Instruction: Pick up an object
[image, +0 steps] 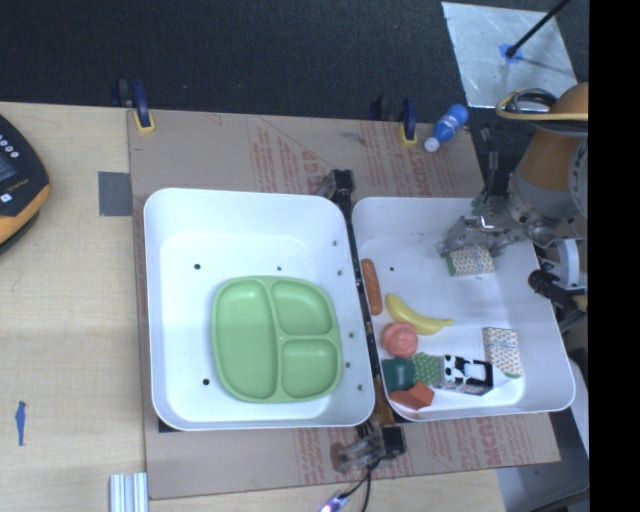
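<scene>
- We take the small patterned block as the likely target; it lies in the right bin, toward that bin's far right corner, well apart from the other items.
- The gripper sits directly over the block and appears to touch its upper edge. How wide the tool stands, and whether it has the block in hand, we cannot tell from this angle.
- Handling judgement: the block looks small, light and probably soft or foam-like, with a printed covering. We expect it to tolerate a firm squeeze but to slide on the smooth bin floor if nudged sideways. Best hold would be across its shorter sides, centred, coming straight down.
- Nearer to us from the block, in the same bin: a yellow banana, a pink ball, and a brown sausage lying along the bin's left wall.
- Further from the block, at the bin's near edge: a green piece, an orange piece, a black-and-white cow-print block, and a second patterned block by the right wall.
- The left bin holds a green divided plate, well apart from the target.
- Risk we judge: a glancing contact could push the block against the bin wall.
</scene>
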